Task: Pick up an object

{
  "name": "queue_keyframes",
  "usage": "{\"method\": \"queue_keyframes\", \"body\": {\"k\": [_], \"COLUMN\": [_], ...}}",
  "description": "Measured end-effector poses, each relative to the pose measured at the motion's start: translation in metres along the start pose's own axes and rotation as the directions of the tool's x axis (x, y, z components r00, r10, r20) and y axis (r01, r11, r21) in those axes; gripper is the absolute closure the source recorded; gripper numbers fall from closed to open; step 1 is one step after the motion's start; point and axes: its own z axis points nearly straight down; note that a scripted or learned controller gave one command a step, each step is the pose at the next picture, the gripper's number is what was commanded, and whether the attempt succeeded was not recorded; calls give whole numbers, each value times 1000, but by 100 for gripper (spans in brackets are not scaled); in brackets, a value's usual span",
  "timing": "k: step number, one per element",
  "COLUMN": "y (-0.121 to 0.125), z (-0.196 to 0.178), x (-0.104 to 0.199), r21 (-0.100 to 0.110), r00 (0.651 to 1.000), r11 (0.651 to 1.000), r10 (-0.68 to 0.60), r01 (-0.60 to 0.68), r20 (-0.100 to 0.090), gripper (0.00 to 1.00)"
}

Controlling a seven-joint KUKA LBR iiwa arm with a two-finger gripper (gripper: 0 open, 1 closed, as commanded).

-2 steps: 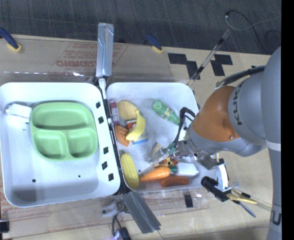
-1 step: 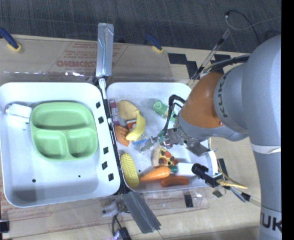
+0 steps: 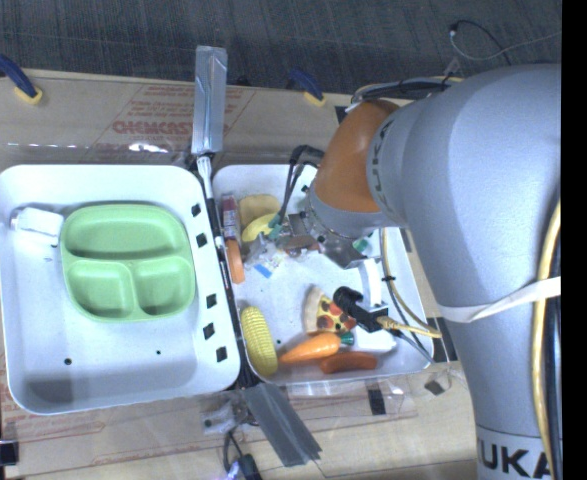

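The hand (image 3: 285, 230), grip unreadable, hovers by the banana (image 3: 256, 227): likely light, stiff, slick plastic, best pinched mid-body

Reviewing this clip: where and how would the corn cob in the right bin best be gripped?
Grip the corn cob across its middle, coming straight down from above. It lies flat against the right bin's left wall, so close the fingers along that wall.
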Motion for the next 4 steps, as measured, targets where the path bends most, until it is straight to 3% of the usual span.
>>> {"method": "queue_keyframes", "body": {"k": [1, 2, 3, 4], "y": [65, 65, 63, 77], "z": [1, 1, -6, -102], "x": [-13, -13, -11, 36], "r21": [32, 32, 41, -2], "r00": [1000, 1000, 1000, 1000], "r11": [999, 999, 999, 1000], "r10": [-11, -11, -18, -30], "r01": [11, 11, 18, 30], "r20": [-2, -2, -3, 0], "gripper": [0, 0, 100, 100]}}
